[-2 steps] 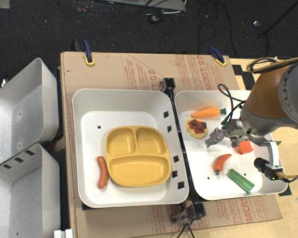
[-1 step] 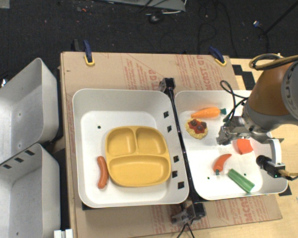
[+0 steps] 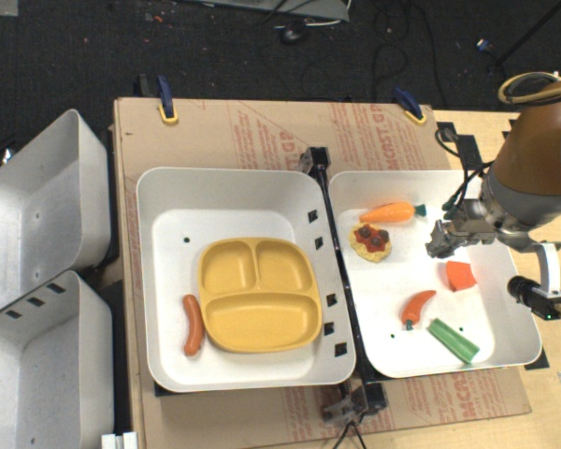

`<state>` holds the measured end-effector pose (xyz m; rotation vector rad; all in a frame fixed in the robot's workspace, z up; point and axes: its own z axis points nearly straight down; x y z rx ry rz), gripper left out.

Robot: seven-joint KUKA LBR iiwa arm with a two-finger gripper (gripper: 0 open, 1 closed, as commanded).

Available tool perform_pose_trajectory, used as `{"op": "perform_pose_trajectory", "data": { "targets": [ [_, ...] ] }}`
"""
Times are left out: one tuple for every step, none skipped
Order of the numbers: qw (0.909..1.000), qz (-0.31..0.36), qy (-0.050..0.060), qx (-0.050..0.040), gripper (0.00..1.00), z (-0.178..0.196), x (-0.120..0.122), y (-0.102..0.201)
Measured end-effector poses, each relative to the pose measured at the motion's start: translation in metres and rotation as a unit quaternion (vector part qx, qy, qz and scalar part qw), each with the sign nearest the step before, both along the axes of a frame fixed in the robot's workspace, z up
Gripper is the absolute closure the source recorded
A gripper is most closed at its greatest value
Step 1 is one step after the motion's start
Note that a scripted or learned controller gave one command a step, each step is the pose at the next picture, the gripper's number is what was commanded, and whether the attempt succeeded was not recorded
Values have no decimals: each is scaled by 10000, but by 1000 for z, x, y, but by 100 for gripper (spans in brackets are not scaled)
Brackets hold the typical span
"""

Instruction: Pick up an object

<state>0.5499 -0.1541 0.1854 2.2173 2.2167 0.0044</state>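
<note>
Yellow tray (image 3: pixel 259 295) L bin (image 3: pixel 159 279), carrot (image 3: pixel 390 213) R bin (image 3: pixel 514 340)

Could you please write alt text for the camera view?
The tool hovers over the right bin, near a carrot, tart, orange block, chili and green stick. The left bin holds a yellow tray and sausage.

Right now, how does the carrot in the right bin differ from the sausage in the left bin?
The carrot is orange with a green tip; the sausage is reddish brown all over. The carrot lies roughly crosswise near its bin's far side; the sausage lies lengthwise, close beside the yellow tray. The carrot tapers; the sausage has rounded ends. Both are long toy foods lying flat.
</note>
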Motion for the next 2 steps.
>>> {"op": "perform_pose_trajectory", "data": {
  "targets": [
    [10000,11,-2,-3,100,46,6,-7],
    [10000,14,14,4,100,65,7,-7]
  ]
}}
